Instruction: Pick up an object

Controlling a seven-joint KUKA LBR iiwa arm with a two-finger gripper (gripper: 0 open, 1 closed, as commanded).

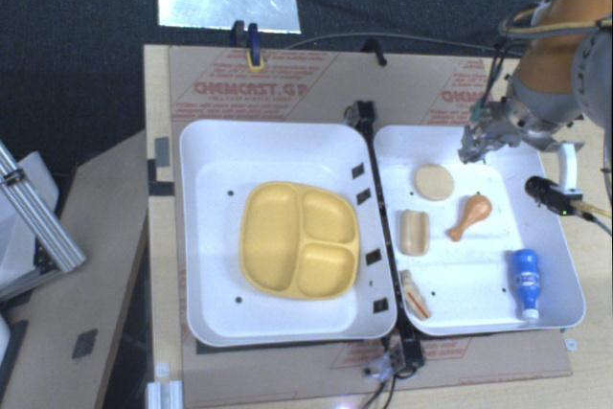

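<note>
Five small things lie in the right bin [565, 302], and I'd go for the drumstick [468, 215] just right of the round cookie [434, 182]: it looks light, stiff, smooth moulded plastic, best pinched across its narrow shaft. The gripper [473, 148] hovers just above the cookie, carrying nothing I can see; I cannot tell its spread.

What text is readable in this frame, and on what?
"CHEMCAST GP", red print, upside down, on the brown board behind the left bin; last letters uncertain.
A second red print on the board's right end: too blurred to read.
Blue bottle label: too small to read.
</note>
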